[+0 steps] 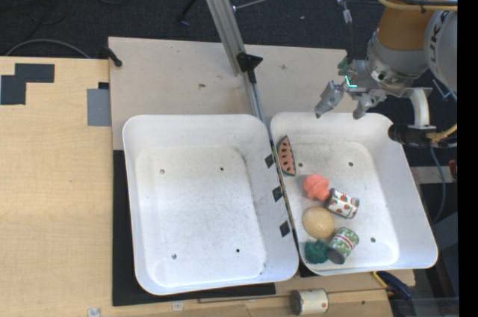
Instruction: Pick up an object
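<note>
The gripper hovers above the far edge of the right bin, fingers spread apart and holding nothing. Well below it, the objects cluster along the bin's left side: a watermelon slice against the wall, a pink-orange toy, a small can, a beige ball, and a green toy.

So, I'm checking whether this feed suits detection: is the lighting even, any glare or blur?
Camera view: light is even, both white bins bright without blown glare; small objects like the watermelon slice look soft; gripper slightly blurred; dark floor behind loses detail.
</note>
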Motion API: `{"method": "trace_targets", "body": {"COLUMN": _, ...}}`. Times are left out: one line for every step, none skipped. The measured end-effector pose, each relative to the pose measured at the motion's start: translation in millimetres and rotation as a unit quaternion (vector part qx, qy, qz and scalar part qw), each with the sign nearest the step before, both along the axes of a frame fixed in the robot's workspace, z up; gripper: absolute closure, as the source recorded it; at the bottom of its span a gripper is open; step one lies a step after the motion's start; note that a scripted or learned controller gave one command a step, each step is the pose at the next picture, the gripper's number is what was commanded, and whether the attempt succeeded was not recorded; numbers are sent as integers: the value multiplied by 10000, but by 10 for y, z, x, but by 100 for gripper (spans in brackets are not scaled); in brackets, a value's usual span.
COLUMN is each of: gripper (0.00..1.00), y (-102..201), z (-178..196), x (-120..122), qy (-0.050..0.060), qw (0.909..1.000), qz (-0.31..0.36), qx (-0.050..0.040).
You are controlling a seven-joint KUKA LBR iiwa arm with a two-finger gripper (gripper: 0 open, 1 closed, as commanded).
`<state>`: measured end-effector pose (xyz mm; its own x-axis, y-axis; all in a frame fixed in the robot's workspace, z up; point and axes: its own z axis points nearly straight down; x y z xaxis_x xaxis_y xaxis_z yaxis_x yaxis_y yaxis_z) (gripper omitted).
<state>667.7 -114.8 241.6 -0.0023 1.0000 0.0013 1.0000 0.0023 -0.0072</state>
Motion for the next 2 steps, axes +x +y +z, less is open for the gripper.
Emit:
{"method": "trace_targets", "body": {"gripper": 0, "y": 2, "z": 27, "x": 8, "qy": -21, "qw": 10000, "qz": 12, "qx": -7}}
{"method": "trace_targets", "body": {"gripper": 0, "y": 88, "z": -492, "x": -51, "qy": 3, "qw": 10000, "qz": 0, "qx": 1}}
